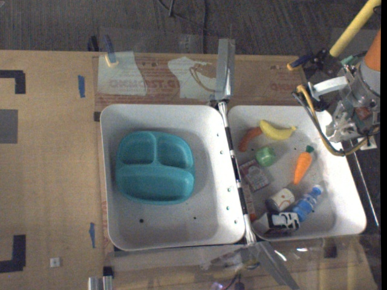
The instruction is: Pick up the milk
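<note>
A little black and white carton is lying at the front of the right bin, close to the front wall. It is looking like the milk, though it is small and a bit blurry. It seems to be lying on its side, with its long side going left to right across the picture.

A blue bottle is lying just beside it, and a small tan can is sitting right behind it. A carrot, a banana and a green toy are lying farther back. The left bin is holding a teal plate.

The gripper is hanging over the right edge of the right bin, near the back. It is well apart from the milk. It is not touching any toy that I can see. I cannot tell if it is open or closed, because wires and grey parts are hiding it.

From the gripper, the milk is lying toward the front and a bit to the left. I think the arm is going to need to come forward along the bin and then go down. The bottle and the can are crowding the milk, so the grab may be tricky.
</note>
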Robot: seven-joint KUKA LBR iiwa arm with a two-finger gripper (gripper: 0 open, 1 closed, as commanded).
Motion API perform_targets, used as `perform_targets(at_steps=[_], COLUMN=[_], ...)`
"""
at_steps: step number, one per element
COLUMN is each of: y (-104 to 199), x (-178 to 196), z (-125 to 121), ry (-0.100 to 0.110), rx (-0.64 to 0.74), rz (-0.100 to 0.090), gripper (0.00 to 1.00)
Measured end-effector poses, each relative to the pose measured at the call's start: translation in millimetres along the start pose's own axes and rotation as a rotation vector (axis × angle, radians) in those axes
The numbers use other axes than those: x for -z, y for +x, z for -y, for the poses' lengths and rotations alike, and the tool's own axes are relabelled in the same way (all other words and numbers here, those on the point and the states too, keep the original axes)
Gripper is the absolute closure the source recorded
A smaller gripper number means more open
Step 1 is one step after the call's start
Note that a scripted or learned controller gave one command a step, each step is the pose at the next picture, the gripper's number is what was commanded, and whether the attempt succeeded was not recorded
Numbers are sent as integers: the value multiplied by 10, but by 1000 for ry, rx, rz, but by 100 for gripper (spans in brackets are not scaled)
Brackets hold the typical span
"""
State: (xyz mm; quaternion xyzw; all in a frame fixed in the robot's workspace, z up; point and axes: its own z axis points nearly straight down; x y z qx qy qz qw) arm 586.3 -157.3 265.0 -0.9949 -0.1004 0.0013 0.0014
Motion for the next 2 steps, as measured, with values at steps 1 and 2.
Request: perform_targets(at_steps=[1,2], y=[-174,-527], x=[156,199], z=[690,607], ry=[0,0], rx=[63,137], rz=[1,1], gripper=[100,100])
